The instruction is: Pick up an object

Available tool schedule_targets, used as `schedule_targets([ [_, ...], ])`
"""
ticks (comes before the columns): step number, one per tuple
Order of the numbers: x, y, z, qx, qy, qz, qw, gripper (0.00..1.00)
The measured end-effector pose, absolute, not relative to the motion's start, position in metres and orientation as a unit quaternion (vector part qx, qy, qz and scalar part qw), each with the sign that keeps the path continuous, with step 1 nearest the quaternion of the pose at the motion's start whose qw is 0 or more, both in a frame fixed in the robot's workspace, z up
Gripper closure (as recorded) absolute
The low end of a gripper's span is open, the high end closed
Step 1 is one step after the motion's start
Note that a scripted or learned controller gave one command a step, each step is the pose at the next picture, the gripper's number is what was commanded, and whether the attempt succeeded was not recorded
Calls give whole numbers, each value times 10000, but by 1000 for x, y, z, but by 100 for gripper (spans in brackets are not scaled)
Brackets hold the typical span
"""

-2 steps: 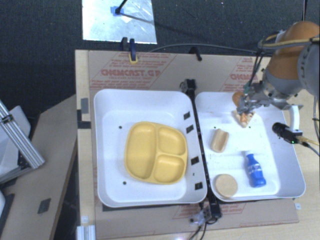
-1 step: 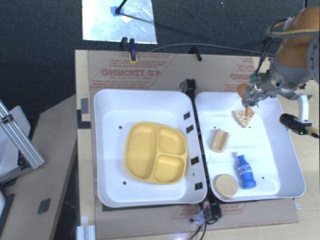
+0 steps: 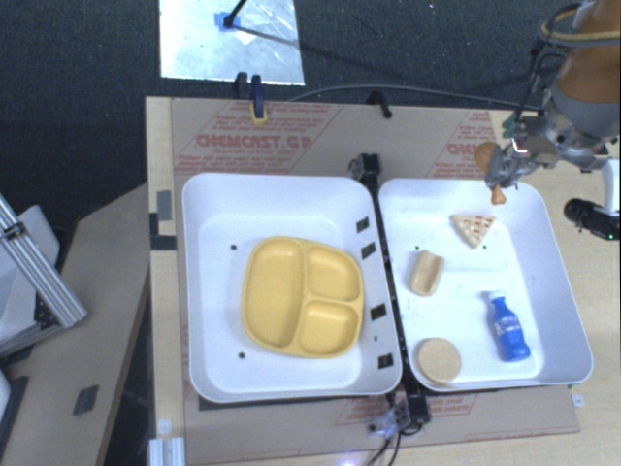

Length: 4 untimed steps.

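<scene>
My gripper (image 3: pixel 501 175) hangs over the far rim of the right bin (image 3: pixel 563 289), near its back right corner. A small orange-brown bit (image 3: pixel 499 197) shows just under the gripper; whether it is a held thing I cannot tell. In the right bin lie a triangular waffle-like slice (image 3: pixel 473 228), a tan bread-like roll (image 3: pixel 425 272), a blue bottle (image 3: pixel 506 328) and a round tan disc (image 3: pixel 439 359). The slice is the closest to the gripper, a little below and left of it.
The left bin (image 3: pixel 213 260) holds a yellow divided plate (image 3: pixel 301 296). A black divider with clips (image 3: pixel 380 260) runs between the bins. Cardboard (image 3: pixel 291 129) lies under both bins, and a clamp (image 3: pixel 255 95) sits at its far edge.
</scene>
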<state>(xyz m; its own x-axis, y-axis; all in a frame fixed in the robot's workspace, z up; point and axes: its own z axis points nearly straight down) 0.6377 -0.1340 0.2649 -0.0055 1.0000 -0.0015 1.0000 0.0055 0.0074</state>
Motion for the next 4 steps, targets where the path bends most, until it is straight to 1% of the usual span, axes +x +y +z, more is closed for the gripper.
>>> schedule_targets([
  [1, 609, -85, 262, 7042, 7100, 5, -5, 100],
  [2, 601, -34, 255, 7041, 7101, 5, -3, 100],
  [4, 550, 51, 249, 7042, 7100, -2, -11, 100],
])
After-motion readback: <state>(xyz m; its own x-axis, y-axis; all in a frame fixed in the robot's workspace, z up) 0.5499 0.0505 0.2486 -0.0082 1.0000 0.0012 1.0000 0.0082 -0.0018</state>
